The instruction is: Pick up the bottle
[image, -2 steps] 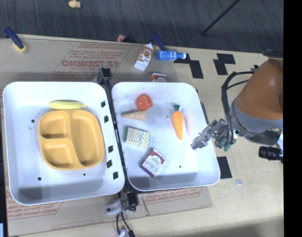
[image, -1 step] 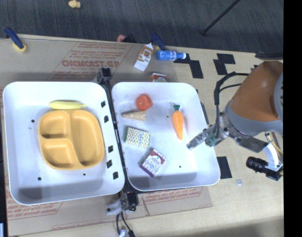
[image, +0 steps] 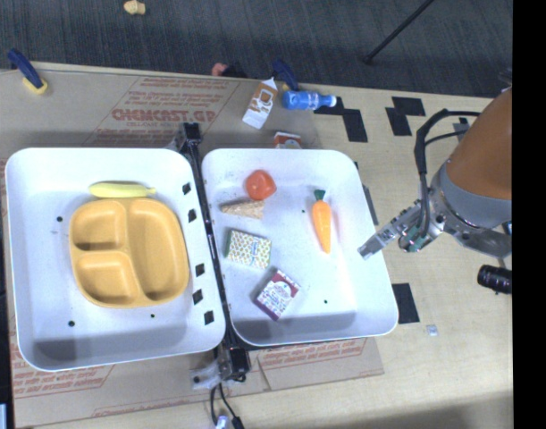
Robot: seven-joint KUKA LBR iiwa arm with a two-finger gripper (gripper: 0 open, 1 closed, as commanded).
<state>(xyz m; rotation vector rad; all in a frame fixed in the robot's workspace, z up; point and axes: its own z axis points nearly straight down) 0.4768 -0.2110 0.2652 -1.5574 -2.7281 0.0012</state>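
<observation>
- You are looking down at a slant on a bench with two shallow white bins side by side; your arm reaches in from the right.
- The gripper [image: 390, 235] hovers just outside the right bin's [image: 366, 280] right rim, over bare bench. Its fingers look spread apart, with nothing between them.
- The bottle [image: 302, 100] — blue, lying on its side — rests on the bench beyond the right bin's far rim, outside both bins and well apart from the gripper.
- By that layout, the task is barely begun: approach, descent, grip and lift all remain.
- A small carton [image: 260, 104] lies just beside the bottle's left end; the side nearer your arm looks open.
- The left bin [image: 22, 266] holds a yellow tray [image: 128, 249] and a banana [image: 121, 189] — well clear of any path.
</observation>
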